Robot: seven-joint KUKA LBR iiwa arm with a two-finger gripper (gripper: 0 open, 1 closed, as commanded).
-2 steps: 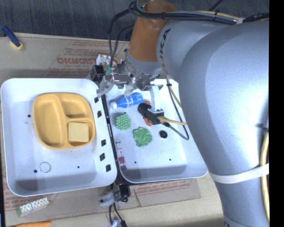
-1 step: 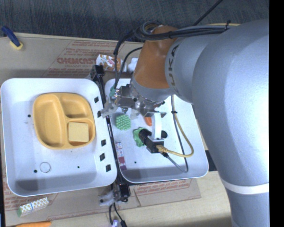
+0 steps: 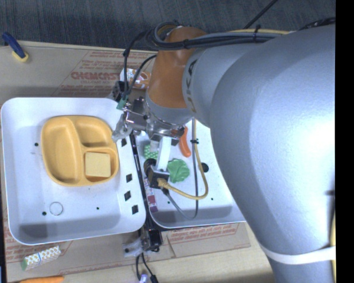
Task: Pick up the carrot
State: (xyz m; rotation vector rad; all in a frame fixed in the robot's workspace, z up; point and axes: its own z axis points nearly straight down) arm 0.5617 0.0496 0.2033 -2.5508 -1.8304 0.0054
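Note:
The carrot (image 3: 185, 145) is a small orange piece in the right bin (image 3: 218, 208), showing just below the arm's wrist. My gripper (image 3: 148, 128) hangs low over the right bin's upper left part, close to the wall between the bins. The carrot lies just to the gripper's right, partly covered by the wrist. I cannot make out anything between the gripper and the bin floor.
A green leafy toy (image 3: 179, 170) lies below the carrot, and a pale green piece (image 3: 149, 151) lies near the dividing wall. The left bin (image 3: 23, 217) holds a yellow divided plate (image 3: 62, 140) with a yellow block (image 3: 98, 164) on it. The arm covers most of the right bin.

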